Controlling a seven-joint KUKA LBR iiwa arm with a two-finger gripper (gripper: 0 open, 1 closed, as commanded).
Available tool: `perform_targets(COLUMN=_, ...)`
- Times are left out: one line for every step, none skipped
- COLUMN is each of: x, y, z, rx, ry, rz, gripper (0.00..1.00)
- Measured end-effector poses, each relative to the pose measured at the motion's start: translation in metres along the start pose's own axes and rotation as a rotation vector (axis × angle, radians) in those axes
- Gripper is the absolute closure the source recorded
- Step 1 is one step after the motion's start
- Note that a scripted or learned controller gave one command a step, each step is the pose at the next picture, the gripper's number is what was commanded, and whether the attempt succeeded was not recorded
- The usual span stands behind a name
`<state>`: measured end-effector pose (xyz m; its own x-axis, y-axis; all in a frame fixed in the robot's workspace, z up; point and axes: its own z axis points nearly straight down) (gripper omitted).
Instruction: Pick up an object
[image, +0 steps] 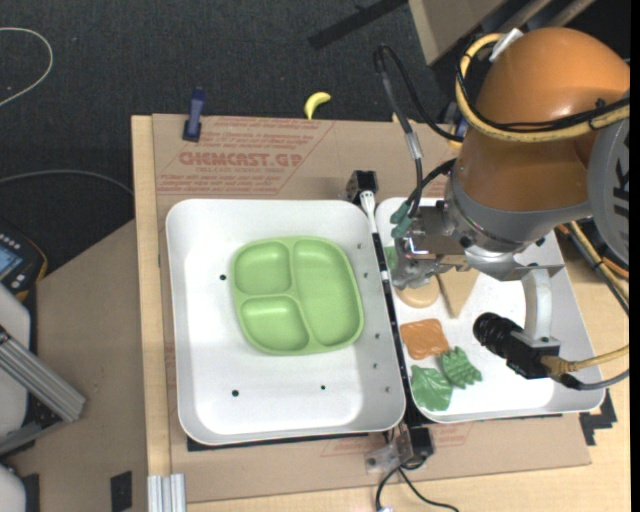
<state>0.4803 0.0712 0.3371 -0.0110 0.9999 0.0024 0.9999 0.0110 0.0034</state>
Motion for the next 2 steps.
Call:
perform_targets(x=-0.008, y=0.000, z=-0.109, rx=-0.011, ry=0.000, rz=0.009, gripper=1.00)
perform_targets(x=-0.045, y=-0.001, z=0.015, rx=0.017, ry=-0.005, rz=0.016, gripper=1.00)
